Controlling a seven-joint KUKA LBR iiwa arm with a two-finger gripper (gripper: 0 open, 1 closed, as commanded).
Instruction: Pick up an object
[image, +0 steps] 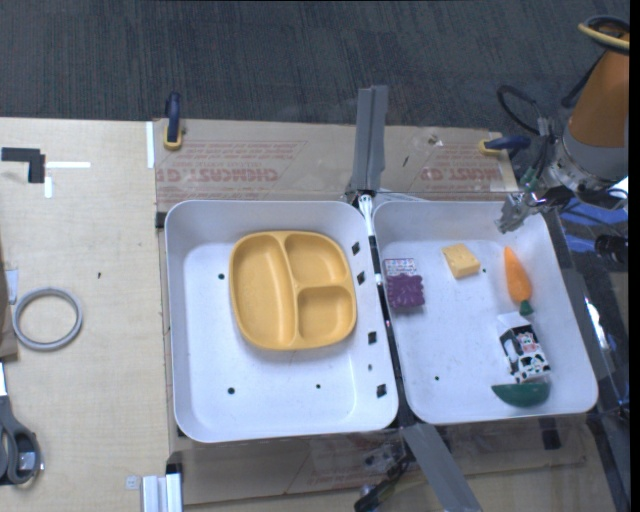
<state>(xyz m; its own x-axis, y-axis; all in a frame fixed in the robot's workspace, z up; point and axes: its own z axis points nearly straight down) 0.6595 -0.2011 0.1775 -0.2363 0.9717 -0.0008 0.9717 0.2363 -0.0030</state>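
Objects for picking lie loose in the right bin (570, 330). A carrot (516, 276) rests near the bin's far right wall, a yellow sponge block (461, 261) sits to its left, and a purple block (405, 292) lies against the divider side with a small patterned card (399, 267) touching its far edge. Toward the near right corner, a black-and-white cow-patterned item (524, 354) lies with a dark green bowl-like piece (523, 393) touching its near end.

The left bin (190, 350) bears a yellow divided plate (293, 290), roughly centred.

The gripper (518, 207) hangs at the far right corner of the right bin, above its rim, with the grey and orange arm (603, 100) behind it at the right. The carrot is the nearest object, just beside the gripper on the near side. I cannot tell how the jaws are set; they are too small and cluttered by cables. Nothing appears to be between them.

My guess is the things lie scattered so each can be approached on its own; no pick looks made yet.

Outside the bins, a grey tape ring (45, 319) lies on the wooden bench (90, 240).
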